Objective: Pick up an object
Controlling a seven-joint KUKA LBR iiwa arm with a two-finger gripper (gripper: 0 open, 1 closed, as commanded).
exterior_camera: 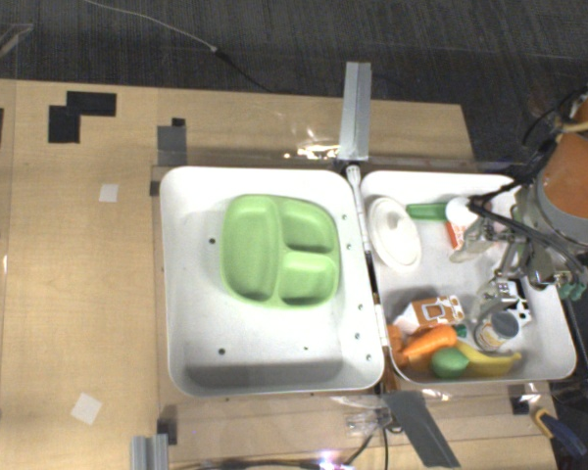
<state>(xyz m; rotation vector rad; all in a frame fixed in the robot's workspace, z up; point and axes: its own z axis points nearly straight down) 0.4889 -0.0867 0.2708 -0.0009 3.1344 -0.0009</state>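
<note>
I watched through one fixed camera above the tabletop (pixel 69 292), looking down at a slant on both bins (pixel 191 360), the arm (pixel 578 179) entering from the right.

Carrot (pixel 428 342), banana (pixel 490 362), lime (pixel 450 362), right bin (pixel 559 355) corner

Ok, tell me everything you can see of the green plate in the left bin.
The green plate is a pale lime tray with rounded corners, plastic by its look. It is split into three compartments: one long one on its left and two smaller ones on its right. All three look bare. It lies flat, right side up, turned a little askew, in the upper middle of the left bin, touching only the bin floor.
</note>
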